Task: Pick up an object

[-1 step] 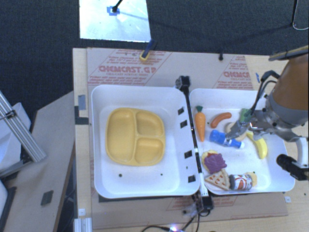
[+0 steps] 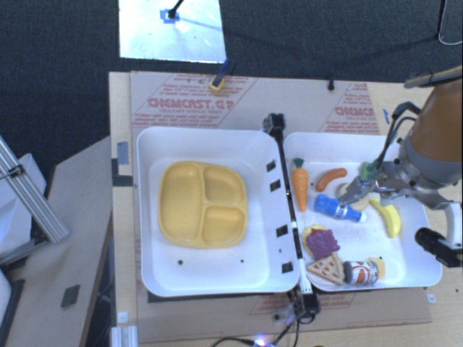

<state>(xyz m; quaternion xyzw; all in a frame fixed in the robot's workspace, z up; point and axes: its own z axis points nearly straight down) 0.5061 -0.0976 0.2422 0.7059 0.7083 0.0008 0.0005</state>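
Observation:
The right bin (image 2: 416,270) holds several toy foods. A carrot (image 2: 299,183) lies at its left side, with a sausage (image 2: 331,178) to the carrot's right. Below those lie a blue bottle (image 2: 336,208), a banana (image 2: 388,217), purple grapes (image 2: 323,242), a pizza slice (image 2: 325,270) and a small can (image 2: 362,272). My gripper (image 2: 356,192) hangs low over the bin's middle, just above the right end of the blue bottle and left of the banana. Nothing shows between its fingers.
The left bin (image 2: 148,215) bears a yellow divided plate (image 2: 202,204). A black divider strip (image 2: 283,201) runs between the bins. The arm's bulky orange and grey wrist (image 2: 438,139) covers the right bin's upper right corner.

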